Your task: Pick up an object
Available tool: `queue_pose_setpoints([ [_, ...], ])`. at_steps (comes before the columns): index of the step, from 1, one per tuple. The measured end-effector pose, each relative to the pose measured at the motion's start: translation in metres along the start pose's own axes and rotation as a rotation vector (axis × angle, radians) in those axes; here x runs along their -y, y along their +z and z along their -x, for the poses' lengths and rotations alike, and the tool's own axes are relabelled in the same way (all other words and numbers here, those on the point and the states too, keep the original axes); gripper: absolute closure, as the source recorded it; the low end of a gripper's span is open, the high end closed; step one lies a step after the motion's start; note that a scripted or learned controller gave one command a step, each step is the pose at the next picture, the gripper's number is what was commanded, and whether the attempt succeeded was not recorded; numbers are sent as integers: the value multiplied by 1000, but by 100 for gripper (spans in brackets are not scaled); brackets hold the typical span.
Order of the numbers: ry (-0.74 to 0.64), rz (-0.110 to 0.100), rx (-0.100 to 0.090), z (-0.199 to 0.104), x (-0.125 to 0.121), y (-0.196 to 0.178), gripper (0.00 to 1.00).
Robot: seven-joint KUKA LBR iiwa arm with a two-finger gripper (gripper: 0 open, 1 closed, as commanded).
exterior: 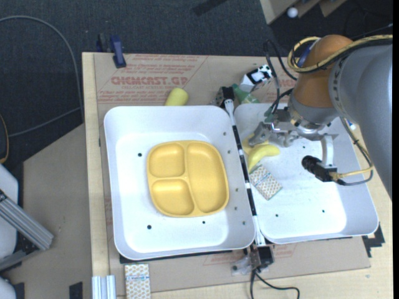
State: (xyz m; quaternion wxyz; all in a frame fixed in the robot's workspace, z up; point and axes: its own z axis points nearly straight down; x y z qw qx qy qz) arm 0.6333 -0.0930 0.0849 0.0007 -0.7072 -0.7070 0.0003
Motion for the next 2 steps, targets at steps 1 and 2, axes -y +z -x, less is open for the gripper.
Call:
queue_pose_setpoints([
  [1, 1, 1, 0, 0, 0, -10, 100],
  [2, 1, 1, 0, 0, 0, -10, 0],
])
